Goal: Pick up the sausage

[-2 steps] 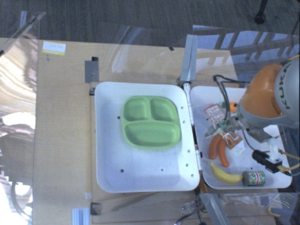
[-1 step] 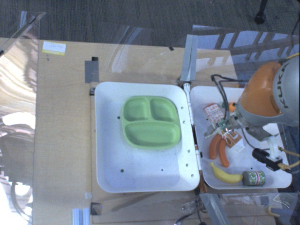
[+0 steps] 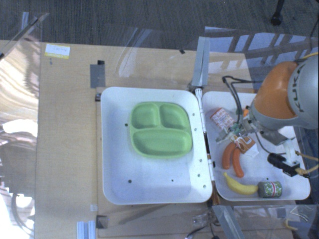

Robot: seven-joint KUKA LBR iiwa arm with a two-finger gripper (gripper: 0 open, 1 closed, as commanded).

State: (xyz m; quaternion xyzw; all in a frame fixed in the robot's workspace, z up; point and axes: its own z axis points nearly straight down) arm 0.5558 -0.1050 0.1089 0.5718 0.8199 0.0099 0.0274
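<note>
Plainly the job is barely begun: the grey arm with its orange band reaches in over the right bin, and the gripper hangs low above that bin's middle, but nothing shows clamped in it. Whether it is spread or pinched I cannot tell, because the wrist and some cabling cover the tips. Left of the gripper, well apart from it, lies the left bin, and in it a green divided plate that plays no part in the pick. Back in the right bin, the sausage lies just below and a little left of the gripper; it looks like two orange-red links side by side, slanting downward, their upper ends close under the tips (touching or not, I cannot say). What is left, by my judgement, is nearly everything: settle over the links, close on them, and lift. Crowding is the trouble. A banana lies just beyond the sausage's lower end, a small green can sits beside the banana's far tip, and a crinkled red and white wrapper lies up and to the left of the gripper, so a careless closing could catch the wrong thing.
</note>
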